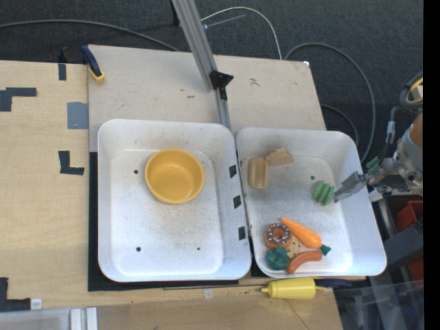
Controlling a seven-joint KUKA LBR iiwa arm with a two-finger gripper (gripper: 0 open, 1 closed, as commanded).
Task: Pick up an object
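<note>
At the front edge of the bench I see a yellow bottle (292, 289) lying on its side, outside the bins and well away from the fingers. Just behind it, in the right bin (357, 249), a cluster of toy food sits towards the front wall: a carrot (302, 232), a sausage (305, 259), a doughnut (278, 235) and a dark green piece (278, 258), all touching or nearly so.

Further back, the gripper (346, 186) reaches in over the bin's right wall, its tip just beside a small green toy (322, 192). I judge that toy to be the thing to pick. From this slant I cannot tell whether the fingers are spread or closed, nor whether they touch the toy.

My worry is a glancing contact: if the fingers come down off centre, the small toy may roll or be nudged away rather than caught. The right wall is also close to the wrist and could foul the approach.

Beyond the fingers, towards the bin's far left, lie two tan pieces (258, 172), which I cannot identify. The left bin (117, 205) holds a yellow bowl (174, 176). The arm itself is cut off at the frame's right, so its pose is hard to read.
</note>
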